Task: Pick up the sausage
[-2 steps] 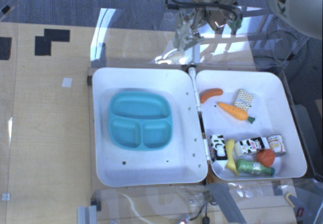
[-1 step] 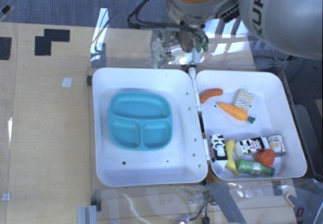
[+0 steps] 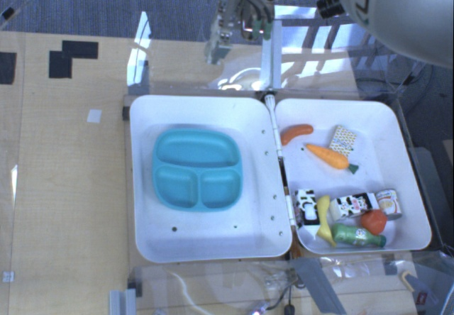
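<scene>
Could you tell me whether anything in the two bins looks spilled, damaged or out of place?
Nothing stands out. The sausage lies whole beside the carrot in the right bin, and the blue tray sits flat in the left bin.

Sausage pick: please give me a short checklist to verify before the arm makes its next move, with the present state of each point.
1. Sausage visible in right bin: ok.
2. Nothing lies on top of it: ok.
3. Clear of carrot: ok, small gap.
4. Room beside the divider wall: not ok, it lies close.
5. Gripper above the sausage: not ok, it hangs beyond the bins' far edge.
6. Gripper empty: cannot tell.
</scene>
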Controlling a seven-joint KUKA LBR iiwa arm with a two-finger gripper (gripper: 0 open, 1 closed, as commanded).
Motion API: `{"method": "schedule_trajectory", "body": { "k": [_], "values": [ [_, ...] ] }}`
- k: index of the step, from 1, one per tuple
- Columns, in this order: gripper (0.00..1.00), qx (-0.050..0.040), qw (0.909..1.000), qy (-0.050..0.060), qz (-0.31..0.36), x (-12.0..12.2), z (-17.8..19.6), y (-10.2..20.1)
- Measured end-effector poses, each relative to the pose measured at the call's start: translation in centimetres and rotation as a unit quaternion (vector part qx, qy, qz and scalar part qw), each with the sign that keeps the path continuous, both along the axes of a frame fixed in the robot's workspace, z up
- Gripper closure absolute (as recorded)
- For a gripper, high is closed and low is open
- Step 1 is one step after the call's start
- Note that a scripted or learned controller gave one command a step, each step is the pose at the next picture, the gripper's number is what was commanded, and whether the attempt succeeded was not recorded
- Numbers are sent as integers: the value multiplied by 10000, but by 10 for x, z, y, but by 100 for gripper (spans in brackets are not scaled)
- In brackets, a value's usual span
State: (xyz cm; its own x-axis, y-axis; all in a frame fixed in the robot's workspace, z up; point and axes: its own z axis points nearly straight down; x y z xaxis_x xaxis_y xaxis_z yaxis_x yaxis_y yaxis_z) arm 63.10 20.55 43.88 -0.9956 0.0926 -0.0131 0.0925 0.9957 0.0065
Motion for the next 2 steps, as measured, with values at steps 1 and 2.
{"method": "schedule_trajectory", "body": {
  "k": [1,2],
  "values": [
    [100,-22,9822,-13,1878,9,0,-8],
    [100,-41,9317,-26,3632,16,0,-5]
  ]
}}
